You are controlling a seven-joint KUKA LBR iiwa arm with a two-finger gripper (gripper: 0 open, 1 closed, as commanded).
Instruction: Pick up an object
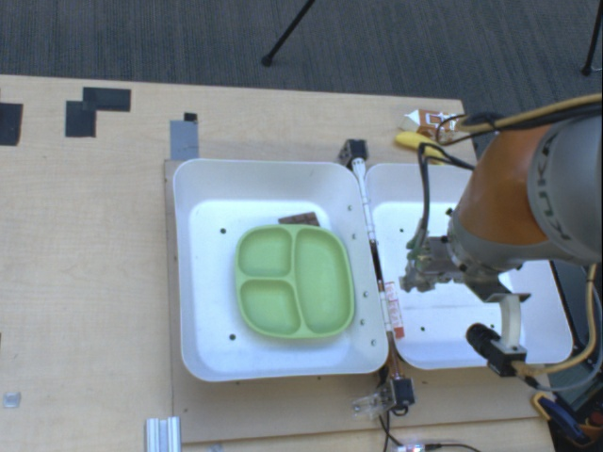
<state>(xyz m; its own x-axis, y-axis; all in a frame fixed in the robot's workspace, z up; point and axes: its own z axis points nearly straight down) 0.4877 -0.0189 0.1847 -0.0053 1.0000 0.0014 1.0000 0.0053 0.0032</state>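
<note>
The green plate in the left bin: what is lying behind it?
A small dark brown thing peeks out behind the green plate, at its far edge. The plate covers part of it, so I cannot tell what it is.

Grey KUKA arm (pixel 565 182) w/ broad orange band above the wrist reaches in from the right — bulky wrist section angled down-left. Two-finger metal gripper (pixel 419 276) sits at its lower-left end, pointing left; too small and cluttered to read further.

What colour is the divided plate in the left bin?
Light green plate, clearest in the camera view.
</note>
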